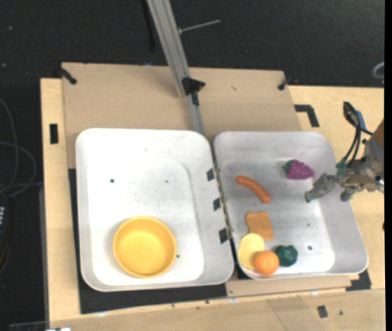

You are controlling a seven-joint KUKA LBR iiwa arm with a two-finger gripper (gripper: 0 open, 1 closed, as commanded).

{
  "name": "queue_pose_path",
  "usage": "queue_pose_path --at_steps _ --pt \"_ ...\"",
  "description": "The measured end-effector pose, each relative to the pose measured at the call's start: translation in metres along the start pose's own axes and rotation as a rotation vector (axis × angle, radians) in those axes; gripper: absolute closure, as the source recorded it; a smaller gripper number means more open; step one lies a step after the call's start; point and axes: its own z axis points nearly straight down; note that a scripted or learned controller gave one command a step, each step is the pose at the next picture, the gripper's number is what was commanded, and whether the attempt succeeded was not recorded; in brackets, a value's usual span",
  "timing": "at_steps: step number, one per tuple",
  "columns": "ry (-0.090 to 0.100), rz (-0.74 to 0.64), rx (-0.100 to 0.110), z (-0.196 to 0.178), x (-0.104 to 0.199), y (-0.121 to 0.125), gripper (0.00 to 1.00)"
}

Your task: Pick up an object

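The fingers (325,187) are seen at the right of the frame, over the right edge of the right bin (271,143). They look spread apart, one grey tip reaching left and down, one shorter tip just to its right. Nothing is seen between them. The arm behind them is cut off by the frame's right side.

No one thing is named by the task, so the nearest thing is judged the likely pick. That is the purple toy (297,169), which looks like a bunch of grapes. It lies just up and to the left of the fingers, near them but not touching. It is roundish, with no clear long side, so it could be taken from any turn.

The other things lie further left and lower in the same bin. The orange sausage (253,189) lies in the middle of the bin, and its long side runs from upper left to lower right. Below it a tan square (259,225) is seen. In the bin's lower corner three things are packed close: a yellow piece (250,245), an orange ball (266,262) and a dark green piece (287,255). The ball touches the yellow piece and sits just beside the green one.

Six small things are counted in the right bin. One yellow bowl (145,246) is counted in the left bin (140,157), at its lower part. Two bins are counted on the surface (251,88).
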Motion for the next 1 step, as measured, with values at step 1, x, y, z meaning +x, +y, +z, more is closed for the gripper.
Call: queue_pose_path --at_steps 1 --pt "0.000 0.000 0.000 0.0000 0.0001 0.0001 0.00"
